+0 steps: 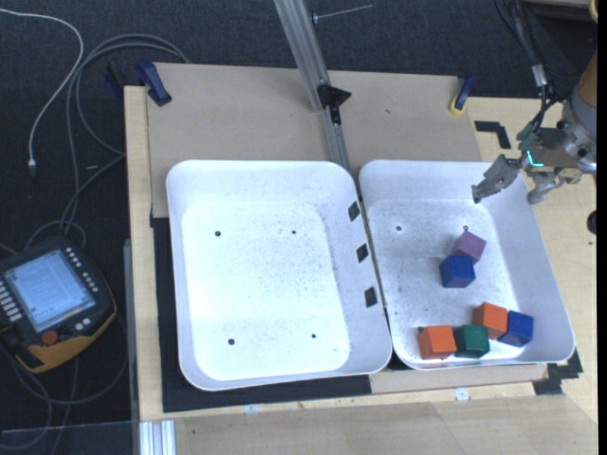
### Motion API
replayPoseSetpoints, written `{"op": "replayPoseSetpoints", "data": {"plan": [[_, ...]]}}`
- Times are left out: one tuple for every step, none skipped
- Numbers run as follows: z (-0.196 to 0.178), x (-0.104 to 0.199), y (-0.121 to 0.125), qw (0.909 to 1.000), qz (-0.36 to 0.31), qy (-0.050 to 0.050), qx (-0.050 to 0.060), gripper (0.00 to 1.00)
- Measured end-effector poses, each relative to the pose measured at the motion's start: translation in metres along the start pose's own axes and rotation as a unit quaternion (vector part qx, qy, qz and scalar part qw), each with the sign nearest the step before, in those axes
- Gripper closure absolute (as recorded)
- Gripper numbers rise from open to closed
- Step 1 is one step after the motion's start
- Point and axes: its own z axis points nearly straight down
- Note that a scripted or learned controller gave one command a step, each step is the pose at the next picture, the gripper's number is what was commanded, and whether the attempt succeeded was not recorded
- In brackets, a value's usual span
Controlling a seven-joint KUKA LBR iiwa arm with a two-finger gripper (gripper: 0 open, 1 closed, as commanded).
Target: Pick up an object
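The right bin (417, 190) holds several blocks. A purple block (469, 245) leans on a blue block (457, 271) near its middle. Along the front wall sit an orange block (436, 341), a green block (471, 340), a second orange block (491, 318) and a small blue block (519, 327). My gripper (517, 185) hangs open over the bin's far right rim, its two fingers spread apart with nothing between them. It is above and to the right of the purple block.
The left bin (261, 273) lies beside the right one. A metal post (302, 36) slants up from between the bins at the back. A teach pendant (47, 301) and cables lie on the floor at the left.
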Motion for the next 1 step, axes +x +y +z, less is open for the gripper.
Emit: {"op": "replayPoseSetpoints", "data": {"plan": [[0.1825,-0.0230,-0.0040,1.0000,0.001,0.001,0.003,0.00]]}}
